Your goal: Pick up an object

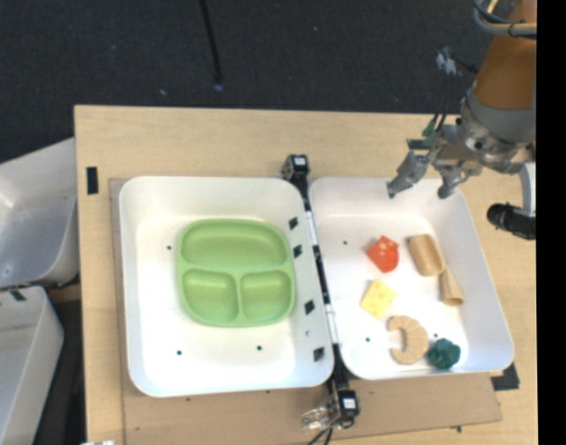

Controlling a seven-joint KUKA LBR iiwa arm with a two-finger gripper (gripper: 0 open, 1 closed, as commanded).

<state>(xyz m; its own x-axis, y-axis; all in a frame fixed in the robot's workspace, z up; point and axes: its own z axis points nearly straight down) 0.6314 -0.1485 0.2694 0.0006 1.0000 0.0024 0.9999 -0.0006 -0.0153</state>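
Your bench (199,133) is a pale wood-grain top set against a dark floor, with a white moulded unit just off its left edge (23,202). Two shallow white bins sit side by side on it, joined along a black-clipped seam.

The left bin (148,341) carries a green divided plate (234,272), lying flat near its centre.

The right bin (357,211) holds the loose items, all in its lower right half: a red piece (383,253), a yellow block (377,298) just below it, a tan cylinder (425,254) to the right of the red piece, a narrow wooden piece (449,287) beside the bin's right wall, a curved wooden piece (408,338), and a dark green object (442,352) touching that curve's lower right end.

Your gripper (423,180) hangs over the bin's upper right corner, fingers spread apart with nothing between them. Every item lies below it in the view, well apart from the fingertips; the red piece and tan cylinder are nearest.
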